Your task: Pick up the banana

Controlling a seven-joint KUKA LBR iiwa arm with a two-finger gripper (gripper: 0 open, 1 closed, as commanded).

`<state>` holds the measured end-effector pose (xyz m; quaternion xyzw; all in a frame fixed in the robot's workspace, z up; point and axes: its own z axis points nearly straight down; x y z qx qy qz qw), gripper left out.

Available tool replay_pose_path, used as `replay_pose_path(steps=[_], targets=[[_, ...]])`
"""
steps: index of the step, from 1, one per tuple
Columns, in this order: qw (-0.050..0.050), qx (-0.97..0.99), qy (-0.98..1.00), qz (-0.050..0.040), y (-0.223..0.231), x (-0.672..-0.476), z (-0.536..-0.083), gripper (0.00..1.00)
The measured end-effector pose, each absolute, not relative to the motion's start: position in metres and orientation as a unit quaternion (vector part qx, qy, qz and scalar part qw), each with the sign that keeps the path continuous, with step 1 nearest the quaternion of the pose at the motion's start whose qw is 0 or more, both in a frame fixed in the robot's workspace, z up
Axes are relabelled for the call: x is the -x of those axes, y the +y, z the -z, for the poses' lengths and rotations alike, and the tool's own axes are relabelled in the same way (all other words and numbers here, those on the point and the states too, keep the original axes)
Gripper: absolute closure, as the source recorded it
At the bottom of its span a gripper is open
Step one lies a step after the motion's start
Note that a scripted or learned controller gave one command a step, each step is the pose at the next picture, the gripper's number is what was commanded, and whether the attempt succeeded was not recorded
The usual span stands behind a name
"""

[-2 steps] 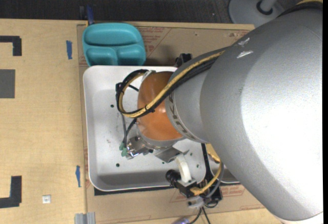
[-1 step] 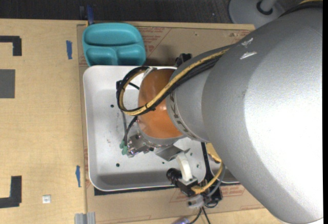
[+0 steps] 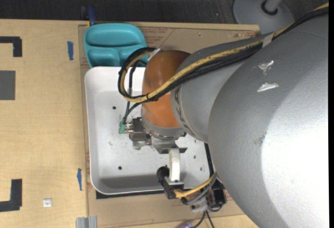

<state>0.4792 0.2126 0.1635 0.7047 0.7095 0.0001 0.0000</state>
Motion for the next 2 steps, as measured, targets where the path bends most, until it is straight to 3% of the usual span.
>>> replay_pose_path(steps=[1, 2], targets=[[-0.001, -0.570, 0.821, -0.0019, 0.2092, -0.4799, -0.0876, 1.00], [-0.001, -0.571, 0.821, -0.0025, 0.2097, -0.4801, -0.0971, 1.00]])
